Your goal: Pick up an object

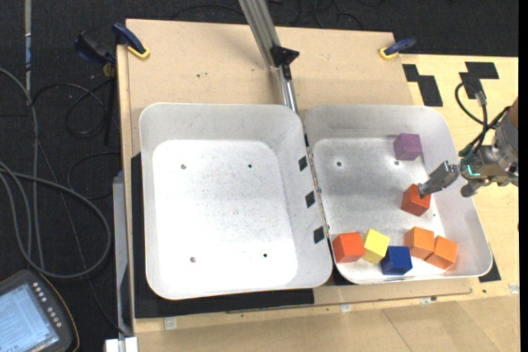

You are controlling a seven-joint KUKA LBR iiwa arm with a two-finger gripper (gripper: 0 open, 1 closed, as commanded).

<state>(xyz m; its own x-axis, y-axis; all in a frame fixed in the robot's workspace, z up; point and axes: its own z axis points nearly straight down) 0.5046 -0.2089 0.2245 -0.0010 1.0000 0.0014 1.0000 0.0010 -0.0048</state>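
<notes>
A red block lies in the right-hand bin, toward that bin's right side. The gripper reaches in from the right edge, and one dark finger slants down to the block's upper corner, touching or nearly touching it. Whether the fingers are apart or together cannot be told from this angle, and the block is not seen between them.

Above the red block, near the bin's upper right, sits a purple block, apart from the rest. Along the bin's near edge lies a row of others: an orange block, a yellow block just beside it, a blue block, and two more orange blocks touching each other at the right end.

The left-hand bin adjoins the right one on a tan board, with a metal pole slanting down toward the seam between them.
</notes>
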